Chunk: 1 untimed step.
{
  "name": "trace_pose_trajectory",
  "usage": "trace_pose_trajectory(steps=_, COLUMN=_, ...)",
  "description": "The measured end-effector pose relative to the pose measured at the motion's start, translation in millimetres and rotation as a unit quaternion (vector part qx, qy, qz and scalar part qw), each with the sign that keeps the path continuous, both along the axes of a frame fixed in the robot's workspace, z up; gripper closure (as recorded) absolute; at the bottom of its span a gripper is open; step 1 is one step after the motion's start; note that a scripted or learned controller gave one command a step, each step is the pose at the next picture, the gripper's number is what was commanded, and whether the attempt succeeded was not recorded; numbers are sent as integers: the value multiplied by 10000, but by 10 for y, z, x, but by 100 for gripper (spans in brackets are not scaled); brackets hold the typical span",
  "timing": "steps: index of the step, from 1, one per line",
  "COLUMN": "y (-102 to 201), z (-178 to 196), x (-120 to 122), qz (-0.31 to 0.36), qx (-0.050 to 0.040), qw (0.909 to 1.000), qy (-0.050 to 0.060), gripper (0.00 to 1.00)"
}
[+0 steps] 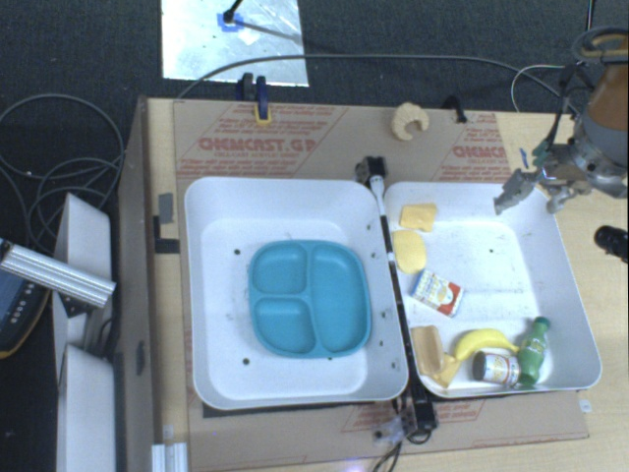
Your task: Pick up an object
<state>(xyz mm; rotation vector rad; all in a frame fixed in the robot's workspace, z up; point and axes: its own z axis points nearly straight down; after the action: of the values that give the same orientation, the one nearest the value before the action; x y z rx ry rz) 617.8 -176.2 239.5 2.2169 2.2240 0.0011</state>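
The claw (536, 193) hangs at the far right corner of the right bin (570, 264), just over its rim, and its two fingers look spread apart with nothing between them. So it is released and carrying nothing. From where it hangs, the nearest floor of that bin is bare white; everything worth taking lies further in.

Along the bin's left wall sit two pale yellow pieces, the square yellow block (419, 216) and below it a rounder yellow lump (410, 252). Toward the middle lies a small red and white carton (436, 293), flat and slightly skewed, with open floor around it. At the near end things crowd together: a banana (479, 345), a tan wedge (429, 348) touching it on the left, a small jar (494, 369) on its side, and a green bottle (532, 350) leaning against the jar.

If I were choosing, I would send the claw to the carton. It stands apart from its neighbours, so the fingers can come down on either side without knocking anything. The claw would want turning so the fingers straddle the carton's narrow width, then a straight drop until the tips nearly meet the floor before closing. The near cluster looks a poor bet; the bottle and jar would likely roll.

The left bin (216, 362) holds a blue divided tray (308, 297), too broad and flat to grip well.
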Motion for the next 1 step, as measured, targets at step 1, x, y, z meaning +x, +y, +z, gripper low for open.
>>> trace_pose_trajectory(steps=1, y=549, z=-877, x=316, qz=7, qx=8, qw=10000, qy=12, gripper=0)
